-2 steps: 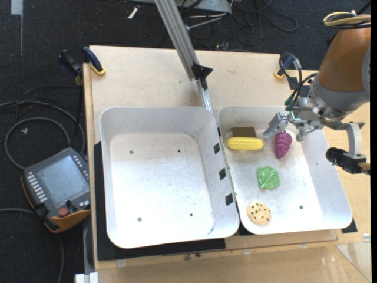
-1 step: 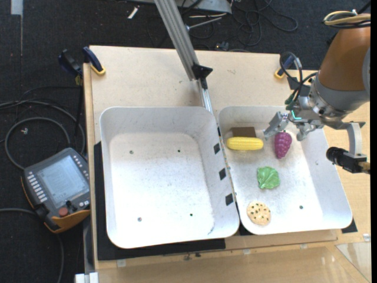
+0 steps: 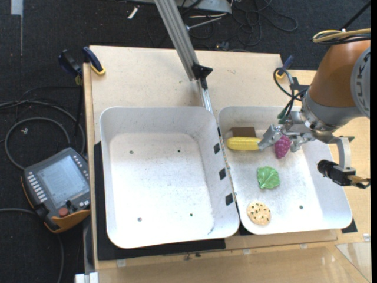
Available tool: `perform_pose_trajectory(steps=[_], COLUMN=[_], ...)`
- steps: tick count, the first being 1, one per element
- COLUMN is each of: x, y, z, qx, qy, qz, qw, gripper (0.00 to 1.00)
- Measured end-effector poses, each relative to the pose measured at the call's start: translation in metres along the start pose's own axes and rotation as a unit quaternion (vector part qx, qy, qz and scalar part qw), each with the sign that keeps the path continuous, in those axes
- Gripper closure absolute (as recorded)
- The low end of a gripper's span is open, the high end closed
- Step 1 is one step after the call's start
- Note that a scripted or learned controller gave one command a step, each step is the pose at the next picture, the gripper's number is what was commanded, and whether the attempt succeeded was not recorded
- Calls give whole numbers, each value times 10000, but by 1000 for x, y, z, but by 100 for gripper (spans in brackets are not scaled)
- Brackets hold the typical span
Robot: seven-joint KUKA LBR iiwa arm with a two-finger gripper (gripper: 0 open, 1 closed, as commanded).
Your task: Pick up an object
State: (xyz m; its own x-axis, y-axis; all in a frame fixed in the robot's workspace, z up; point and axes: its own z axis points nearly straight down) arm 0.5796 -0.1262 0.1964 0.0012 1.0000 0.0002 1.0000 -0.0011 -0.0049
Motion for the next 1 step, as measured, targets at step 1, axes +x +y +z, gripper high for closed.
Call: perform_pose_trajectory(steps=[1], x=[-5], y=[2], z=[46], qx=[1], qy=[1], qz=[1], qw=[10000], gripper=[0])
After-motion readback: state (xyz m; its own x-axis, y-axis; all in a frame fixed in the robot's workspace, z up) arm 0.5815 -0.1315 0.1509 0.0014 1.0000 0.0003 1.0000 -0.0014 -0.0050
